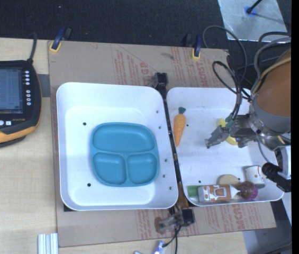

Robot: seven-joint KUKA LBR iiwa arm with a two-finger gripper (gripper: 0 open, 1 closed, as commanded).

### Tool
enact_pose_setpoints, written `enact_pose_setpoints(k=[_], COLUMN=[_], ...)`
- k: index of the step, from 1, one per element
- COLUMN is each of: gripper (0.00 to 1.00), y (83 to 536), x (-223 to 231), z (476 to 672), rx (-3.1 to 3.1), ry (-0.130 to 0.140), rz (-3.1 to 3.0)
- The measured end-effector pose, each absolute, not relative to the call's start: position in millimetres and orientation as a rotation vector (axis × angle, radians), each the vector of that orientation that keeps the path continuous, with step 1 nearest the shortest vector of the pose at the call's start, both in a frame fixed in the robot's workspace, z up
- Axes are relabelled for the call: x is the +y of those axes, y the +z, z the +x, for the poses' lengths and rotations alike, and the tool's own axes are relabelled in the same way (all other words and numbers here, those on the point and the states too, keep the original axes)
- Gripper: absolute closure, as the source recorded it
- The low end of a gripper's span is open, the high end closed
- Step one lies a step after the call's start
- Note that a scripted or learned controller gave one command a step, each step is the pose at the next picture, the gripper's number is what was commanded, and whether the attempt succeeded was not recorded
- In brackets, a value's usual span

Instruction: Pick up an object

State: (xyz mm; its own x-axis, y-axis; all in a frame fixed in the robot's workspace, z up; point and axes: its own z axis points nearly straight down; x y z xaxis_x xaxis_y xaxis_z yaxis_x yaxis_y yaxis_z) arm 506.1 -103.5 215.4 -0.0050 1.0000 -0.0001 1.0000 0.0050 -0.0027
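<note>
My gripper (216,137) hung over the right bin (202,165), reaching in from the right, its dark fingers pointing left and down. Just behind the fingers sat a yellow object (229,138), partly hidden by the wrist, and I could not tell whether anything was gripped. A toy carrot (179,127) lay against the bin's left wall, well apart from me. Along the near edge lay a small bottle (214,193), a beige piece (226,180), a purple item (248,190) and a white cup (253,173). The left bin (75,142) held a blue divided plate (124,153). A tablet pendant (6,102) rested at the bench's left.
</note>
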Motion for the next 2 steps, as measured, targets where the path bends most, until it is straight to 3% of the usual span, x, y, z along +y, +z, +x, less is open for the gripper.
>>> enact_pose_setpoints(k=[1,2], gripper=[0.00,0.00], y=[118,151], x=[-138,-166], z=[602.7,656.7], rx=[-2.226,-2.227], ry=[0.009,0.001], rz=[-2.212,-2.216])
